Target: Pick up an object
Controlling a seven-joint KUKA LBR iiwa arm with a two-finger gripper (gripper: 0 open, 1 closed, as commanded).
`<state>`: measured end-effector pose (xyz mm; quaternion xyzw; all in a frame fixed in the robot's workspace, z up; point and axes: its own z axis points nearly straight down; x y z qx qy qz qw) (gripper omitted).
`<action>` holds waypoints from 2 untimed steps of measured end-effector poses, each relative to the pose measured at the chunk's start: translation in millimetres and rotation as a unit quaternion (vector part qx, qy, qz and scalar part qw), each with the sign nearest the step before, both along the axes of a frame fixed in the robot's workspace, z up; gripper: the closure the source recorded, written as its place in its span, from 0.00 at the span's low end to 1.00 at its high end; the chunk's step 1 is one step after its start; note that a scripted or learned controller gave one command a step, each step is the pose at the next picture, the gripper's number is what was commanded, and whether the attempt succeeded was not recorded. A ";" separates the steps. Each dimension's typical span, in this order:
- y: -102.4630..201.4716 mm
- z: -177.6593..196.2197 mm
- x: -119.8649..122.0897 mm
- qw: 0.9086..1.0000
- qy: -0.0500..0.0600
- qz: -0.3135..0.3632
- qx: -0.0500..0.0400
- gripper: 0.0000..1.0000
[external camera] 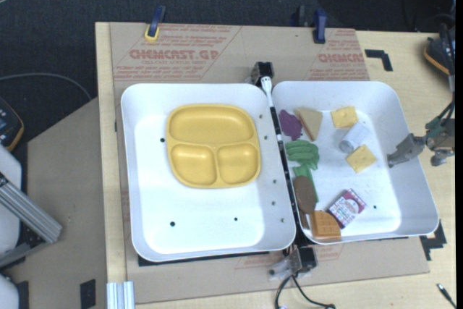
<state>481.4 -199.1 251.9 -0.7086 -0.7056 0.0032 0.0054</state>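
Grey metal pokes in from the right side: this is the gripper (406, 150), low over the right bin's (405, 221) right wall. It points left, into the bin. I cannot tell how it is set, and nothing sits in it.

Left of the gripper, close by, lies a yellow block (361, 158), turned like a diamond. Just past that is a little grey cup (352, 138), tipped on its side with its long way running up to the right. Up and left of the gripper is a second yellow block (344, 116). Farther left sit a tan wedge (311, 121) with its tip pointing down, and a purple piece (290, 124). A green toy (302, 154) lies below those. A brown stick (305, 192) runs up and down under the green toy. Down and left of the gripper is a red packet (346, 207), tilted, touching an orange waffle (325, 226).

Far left, the other bin (145, 213) holds a yellow tray (213, 144) with three parts.
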 end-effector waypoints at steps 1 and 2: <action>0.5 6.3 2.6 1.000 -0.006 0.002 -0.002 0.00; 2.6 -36.1 2.5 1.000 -0.004 0.002 0.000 0.00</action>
